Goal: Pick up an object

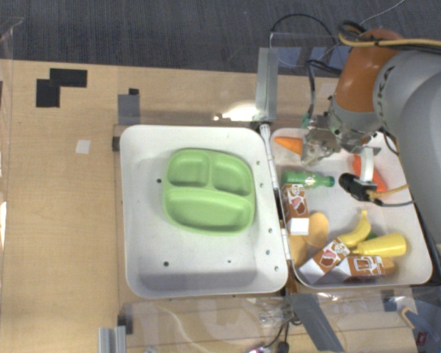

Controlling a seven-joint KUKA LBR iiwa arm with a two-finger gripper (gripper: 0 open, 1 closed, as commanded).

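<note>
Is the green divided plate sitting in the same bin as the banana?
No, the green divided plate lies in the left bin, while the banana is in the right bin among the other items.

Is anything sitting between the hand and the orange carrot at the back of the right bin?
Nothing visible does. The hand hangs right at the carrot, whose thick end runs under it in this view. The green bottle lies just in front of them, off to the side of any straight descent, though close enough to get nudged.
</note>
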